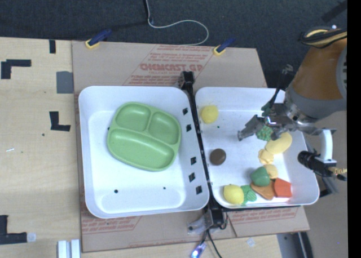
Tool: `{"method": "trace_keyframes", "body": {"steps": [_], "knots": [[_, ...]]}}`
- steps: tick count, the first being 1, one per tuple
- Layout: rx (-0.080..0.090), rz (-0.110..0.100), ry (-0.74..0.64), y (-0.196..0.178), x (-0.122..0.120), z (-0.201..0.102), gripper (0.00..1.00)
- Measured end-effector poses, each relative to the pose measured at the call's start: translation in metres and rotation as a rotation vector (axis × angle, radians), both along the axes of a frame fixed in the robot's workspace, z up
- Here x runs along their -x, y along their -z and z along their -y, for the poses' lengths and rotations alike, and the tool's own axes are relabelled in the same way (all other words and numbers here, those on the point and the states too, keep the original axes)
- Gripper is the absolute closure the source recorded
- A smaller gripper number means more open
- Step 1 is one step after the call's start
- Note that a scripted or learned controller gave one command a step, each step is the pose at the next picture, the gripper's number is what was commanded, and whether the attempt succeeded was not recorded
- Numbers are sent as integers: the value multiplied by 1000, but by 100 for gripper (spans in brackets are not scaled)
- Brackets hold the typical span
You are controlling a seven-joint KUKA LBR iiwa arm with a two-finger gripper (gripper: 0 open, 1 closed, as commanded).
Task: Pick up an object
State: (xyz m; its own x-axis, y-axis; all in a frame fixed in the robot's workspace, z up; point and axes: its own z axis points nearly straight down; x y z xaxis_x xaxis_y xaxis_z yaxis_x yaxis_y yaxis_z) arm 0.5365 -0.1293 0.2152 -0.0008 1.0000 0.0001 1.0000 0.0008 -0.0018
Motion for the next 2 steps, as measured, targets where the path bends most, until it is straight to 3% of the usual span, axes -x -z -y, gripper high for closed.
{"method": "trace_keyframes", "body": {"steps": [1, 2], "knots": [[3, 19, -3, -239, 6, -14, 0], [2, 2, -1, -239, 6, -14, 100]]}}
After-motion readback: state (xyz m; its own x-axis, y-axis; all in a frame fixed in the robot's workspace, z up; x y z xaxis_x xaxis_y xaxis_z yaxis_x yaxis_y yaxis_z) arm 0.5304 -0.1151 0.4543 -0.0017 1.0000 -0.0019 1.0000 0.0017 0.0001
